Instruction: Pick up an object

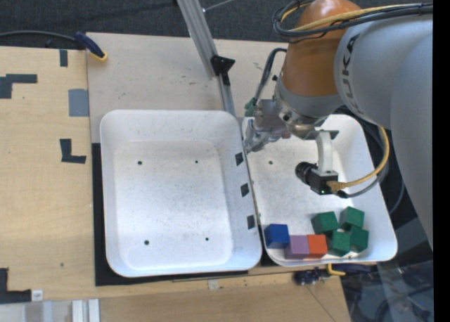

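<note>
bins (169, 194): white matt plastic, speckled | bench (42, 194): pale wood | arm band (316, 39): glossy orange

Two bins (119, 131), about seven blocks (325, 223)

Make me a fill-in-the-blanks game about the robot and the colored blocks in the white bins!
1. The colored blocks all sit in the ____ bin, at its near end.
2. The block nearest the wall between the two bins is the ____ one.
3. The orange block touches the ____ block on its left.
4. The most common block color is ____.

Missing words: right; blue; purple; green.
</note>
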Available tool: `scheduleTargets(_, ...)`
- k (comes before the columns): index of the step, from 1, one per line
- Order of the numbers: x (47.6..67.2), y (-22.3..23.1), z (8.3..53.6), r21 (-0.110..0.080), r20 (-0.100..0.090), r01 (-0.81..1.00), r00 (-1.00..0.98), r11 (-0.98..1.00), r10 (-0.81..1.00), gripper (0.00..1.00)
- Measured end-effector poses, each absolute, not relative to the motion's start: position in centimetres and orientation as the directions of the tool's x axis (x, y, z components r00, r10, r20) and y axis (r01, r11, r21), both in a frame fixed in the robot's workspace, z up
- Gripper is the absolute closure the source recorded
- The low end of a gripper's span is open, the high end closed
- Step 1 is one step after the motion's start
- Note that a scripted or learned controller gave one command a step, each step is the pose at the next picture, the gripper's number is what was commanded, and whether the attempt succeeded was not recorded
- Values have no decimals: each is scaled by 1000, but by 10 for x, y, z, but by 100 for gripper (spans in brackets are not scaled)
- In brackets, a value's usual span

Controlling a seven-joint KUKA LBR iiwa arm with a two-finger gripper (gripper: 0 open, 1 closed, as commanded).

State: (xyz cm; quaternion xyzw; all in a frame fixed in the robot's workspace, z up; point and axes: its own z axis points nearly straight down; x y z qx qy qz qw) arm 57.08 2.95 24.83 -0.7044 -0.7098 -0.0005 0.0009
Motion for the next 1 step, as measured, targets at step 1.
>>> scheduleTargets(1, 573, 82, 228, -5, 1, 1000, -7, 7, 1000, 100)
